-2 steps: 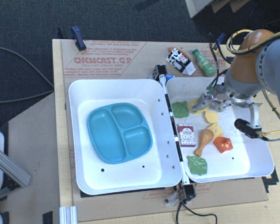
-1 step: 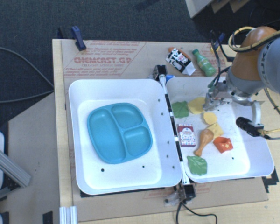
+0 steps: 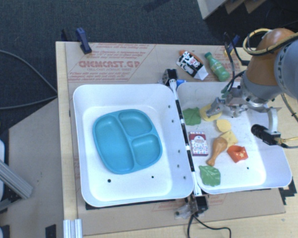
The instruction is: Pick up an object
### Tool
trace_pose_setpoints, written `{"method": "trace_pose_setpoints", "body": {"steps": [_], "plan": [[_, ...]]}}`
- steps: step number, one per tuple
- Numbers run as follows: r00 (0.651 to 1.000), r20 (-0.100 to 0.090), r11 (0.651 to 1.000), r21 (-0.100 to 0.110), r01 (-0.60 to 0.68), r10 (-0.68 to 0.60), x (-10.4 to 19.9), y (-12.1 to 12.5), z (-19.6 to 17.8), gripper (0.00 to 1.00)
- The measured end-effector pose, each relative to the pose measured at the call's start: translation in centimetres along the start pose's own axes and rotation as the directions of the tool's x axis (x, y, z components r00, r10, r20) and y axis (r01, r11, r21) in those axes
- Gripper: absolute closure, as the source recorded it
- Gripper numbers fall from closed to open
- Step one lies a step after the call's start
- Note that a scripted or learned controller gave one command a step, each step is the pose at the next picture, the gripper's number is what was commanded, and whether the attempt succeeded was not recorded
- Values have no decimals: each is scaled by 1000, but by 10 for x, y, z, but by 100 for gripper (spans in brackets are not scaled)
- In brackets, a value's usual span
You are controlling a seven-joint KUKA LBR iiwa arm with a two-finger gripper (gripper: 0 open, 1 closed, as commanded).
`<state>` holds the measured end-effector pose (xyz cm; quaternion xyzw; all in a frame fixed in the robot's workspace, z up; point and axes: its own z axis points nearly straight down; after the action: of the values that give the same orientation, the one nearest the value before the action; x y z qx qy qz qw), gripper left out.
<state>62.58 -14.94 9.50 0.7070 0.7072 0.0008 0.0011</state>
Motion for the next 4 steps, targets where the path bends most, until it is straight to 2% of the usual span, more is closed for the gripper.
{"method": "trace_pose_setpoints", "body": {"steps": [1, 2, 3, 4], "plan": [[1000, 0, 1000, -2, 0, 0, 0, 1, -10, 100], [1000, 0, 1000, -2, 0, 0, 0, 1, -10, 0], [1000, -1, 1000, 5, -1, 1, -11, -23, 11, 0], [1000, -1, 1000, 2, -1, 1, -11, -22, 0, 100]]}}
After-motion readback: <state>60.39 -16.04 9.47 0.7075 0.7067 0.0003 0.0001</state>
